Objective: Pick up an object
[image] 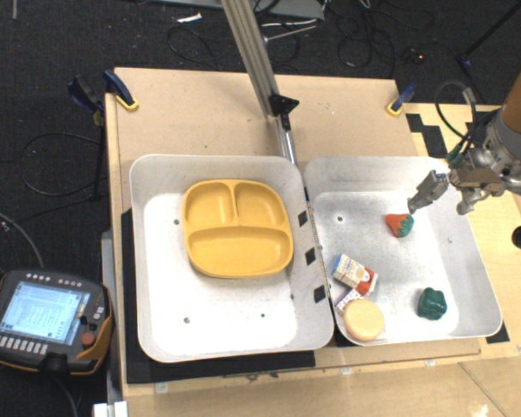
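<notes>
The right bin (pixel 469 259) holds a small red strawberry-like toy (pixel 400 224), a white and red carton (pixel 353 274), a tan round disc (pixel 363 319) and a dark green piece (pixel 431 303). My gripper (pixel 447 195) hangs over the bin's upper right part, fingers spread, open with nothing between them. One fingertip (pixel 419 200) is just above and right of the strawberry toy. The other finger (pixel 469 200) is further right.
A yellow divided plate (pixel 238 228) lies in the left bin (pixel 156 259). A metal pole (pixel 252 42) slants up from between the bins. A teach pendant (pixel 43 318) rests at the lower left, off the bench. Clamps (pixel 122 89) sit at the bench's back corners.
</notes>
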`<state>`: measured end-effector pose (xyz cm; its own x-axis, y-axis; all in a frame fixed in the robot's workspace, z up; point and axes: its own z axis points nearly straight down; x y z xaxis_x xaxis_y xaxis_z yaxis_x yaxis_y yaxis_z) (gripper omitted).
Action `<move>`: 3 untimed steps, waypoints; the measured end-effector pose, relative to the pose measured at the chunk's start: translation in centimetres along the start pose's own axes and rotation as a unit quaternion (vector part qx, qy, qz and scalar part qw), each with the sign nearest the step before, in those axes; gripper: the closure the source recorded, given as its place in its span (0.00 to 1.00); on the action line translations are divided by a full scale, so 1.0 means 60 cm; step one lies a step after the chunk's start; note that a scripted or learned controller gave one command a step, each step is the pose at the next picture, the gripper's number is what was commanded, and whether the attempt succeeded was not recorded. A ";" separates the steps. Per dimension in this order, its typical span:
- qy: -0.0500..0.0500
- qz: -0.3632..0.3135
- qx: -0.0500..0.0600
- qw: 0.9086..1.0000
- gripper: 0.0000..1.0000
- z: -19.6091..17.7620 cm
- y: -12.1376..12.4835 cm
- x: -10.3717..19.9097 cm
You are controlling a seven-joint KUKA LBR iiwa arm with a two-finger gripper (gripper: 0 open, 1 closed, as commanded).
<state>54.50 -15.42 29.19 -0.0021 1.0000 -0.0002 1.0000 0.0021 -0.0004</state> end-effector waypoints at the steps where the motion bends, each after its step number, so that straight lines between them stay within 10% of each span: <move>1: 0.000 0.000 0.000 1.000 0.00 0.000 0.000 0.000; 3: 0.000 0.001 0.002 1.000 0.00 0.157 -0.016 0.001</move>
<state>53.51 -15.34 19.76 0.0006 1.0000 0.0005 1.0000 -0.0006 -0.0050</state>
